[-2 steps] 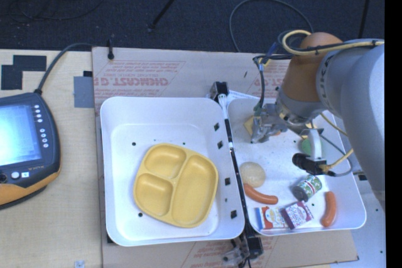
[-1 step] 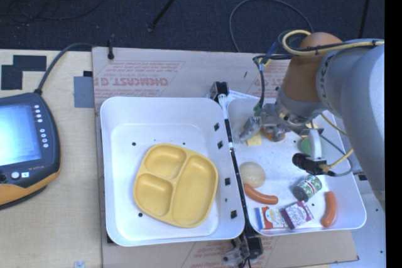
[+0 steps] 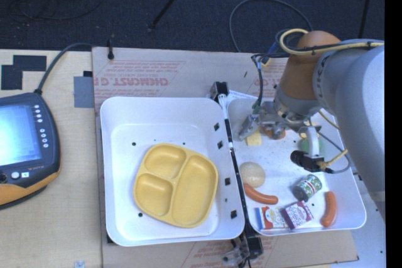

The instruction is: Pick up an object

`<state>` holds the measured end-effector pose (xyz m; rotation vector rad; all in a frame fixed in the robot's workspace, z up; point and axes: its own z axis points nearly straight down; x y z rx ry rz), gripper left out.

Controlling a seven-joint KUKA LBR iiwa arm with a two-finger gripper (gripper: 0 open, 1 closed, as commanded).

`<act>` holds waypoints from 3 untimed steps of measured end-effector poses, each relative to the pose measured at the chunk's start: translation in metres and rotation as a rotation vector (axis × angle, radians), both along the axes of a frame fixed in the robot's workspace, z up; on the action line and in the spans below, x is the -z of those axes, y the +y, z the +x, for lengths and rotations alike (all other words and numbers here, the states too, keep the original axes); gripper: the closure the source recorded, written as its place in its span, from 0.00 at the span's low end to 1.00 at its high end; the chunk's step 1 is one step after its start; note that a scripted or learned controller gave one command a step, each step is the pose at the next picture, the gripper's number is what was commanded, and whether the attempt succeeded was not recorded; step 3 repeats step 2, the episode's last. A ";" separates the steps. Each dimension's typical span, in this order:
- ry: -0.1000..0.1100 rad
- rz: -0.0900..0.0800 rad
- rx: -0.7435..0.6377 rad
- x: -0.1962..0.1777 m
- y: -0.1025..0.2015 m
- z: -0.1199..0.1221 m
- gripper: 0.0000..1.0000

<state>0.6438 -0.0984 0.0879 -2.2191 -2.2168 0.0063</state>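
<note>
reaching in from the right, the grey arm [image 3: 352, 91] with its orange band [image 3: 308, 66] lowers its tool [image 3: 264, 125] over the far end of the right bin [image 3: 358, 213]; whether the tool is apart or together cannot be told. a small pale yellow block [image 3: 254, 140] lies just beside the tool, touching nothing visible of it. nearer the camera in the same bin lie a pale round piece [image 3: 252, 172], two sausages [image 3: 260, 195], a green can [image 3: 308, 186] and a small carton [image 3: 273, 217]. the left bin [image 3: 119, 135] holds a yellow divided plate [image 3: 176, 184]. a teach pendant [image 3: 25, 147] rests on the tabletop [image 3: 69, 223] at left.
</note>
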 end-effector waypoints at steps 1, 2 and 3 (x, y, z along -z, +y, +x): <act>0.004 0.000 0.001 -0.007 -0.001 -0.001 1.00; -0.005 0.002 -0.005 -0.103 0.049 -0.057 1.00; -0.005 0.002 -0.005 -0.103 0.049 -0.057 1.00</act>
